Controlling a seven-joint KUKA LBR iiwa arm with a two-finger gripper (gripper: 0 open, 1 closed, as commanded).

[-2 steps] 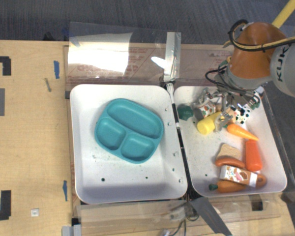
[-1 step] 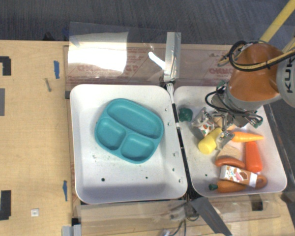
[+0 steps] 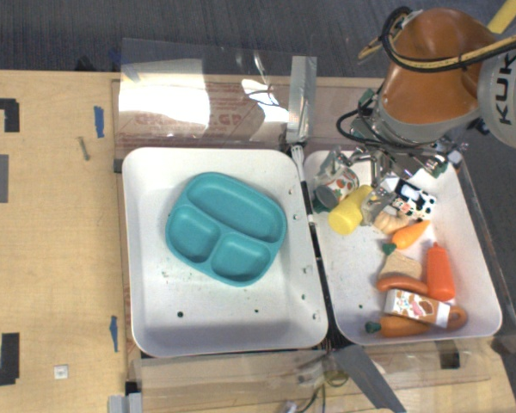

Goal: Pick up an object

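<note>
My gripper (image 3: 380, 181) hangs below the arm's orange band (image 3: 434, 54) over the far end of the right bin (image 3: 483, 312). Directly under and beside it lie a yellow cylinder (image 3: 347, 211), a small patterned cup (image 3: 334, 184), a beige piece (image 3: 385, 218) and a black-and-white cow-patterned toy (image 3: 418, 201). The wrist hides how the gripper meets these items. Nearer the front are an orange carrot (image 3: 410, 233), an orange bottle (image 3: 440, 271), a bun-like toy (image 3: 401, 273) and a labelled bottle (image 3: 418, 307).
The left bin (image 3: 155, 317) holds a teal divided plate (image 3: 226, 228). A clear plastic sheet (image 3: 206, 101) and a grey bar (image 3: 301, 101) lie behind the bins. Wooden bench (image 3: 47, 231) extends to the left.
</note>
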